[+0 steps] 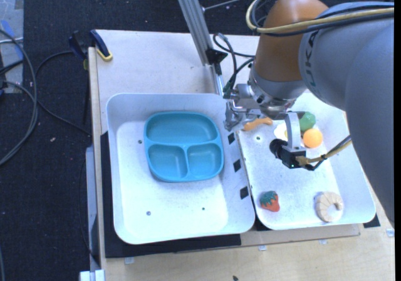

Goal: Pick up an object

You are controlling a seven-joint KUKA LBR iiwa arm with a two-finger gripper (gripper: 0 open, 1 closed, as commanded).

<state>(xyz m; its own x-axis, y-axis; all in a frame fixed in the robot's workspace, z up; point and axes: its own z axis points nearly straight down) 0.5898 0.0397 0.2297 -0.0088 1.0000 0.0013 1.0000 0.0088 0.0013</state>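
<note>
My gripper (233, 118) hangs low over the far left corner of the right bin (351, 211), by the wall between the two bins. An orange carrot-like piece (257, 124) lies just to its right, close beside it; I cannot make out any contact. Further right sit a green toy (307, 120), an orange ball (312, 138) and a white piece (281, 130), partly under the arm. A red strawberry (269, 201) and a beige shrimp-like toy (328, 206) lie near the front of this bin.
A blue divided plate (185, 146) lies in the left bin (125, 211). A slanted metal rail (194, 16) rises behind the bins. Cables run on the dark floor at left.
</note>
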